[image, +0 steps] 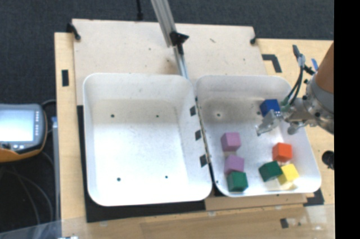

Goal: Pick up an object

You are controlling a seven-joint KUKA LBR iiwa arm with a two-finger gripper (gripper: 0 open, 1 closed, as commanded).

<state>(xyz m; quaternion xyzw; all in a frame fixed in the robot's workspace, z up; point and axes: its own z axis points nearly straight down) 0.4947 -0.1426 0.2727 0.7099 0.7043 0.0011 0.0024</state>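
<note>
Blue block just above the jaws, their opening impossible to tell.

Cut off at the right edge: most of the arm, with just a sliver of orange band and grey wrist showing. Partly hidden behind the gripper: the blue block, its lower side covered by metal. Too small and blurred to tell: whether the fingers are parted or closed, and whether they touch the blue block. Half tucked under the green block and yellow block: a pale piece at the bin's near wall, shape unclear. Cropped at the left edge: a grey screened device, screen contents unreadable.
</note>
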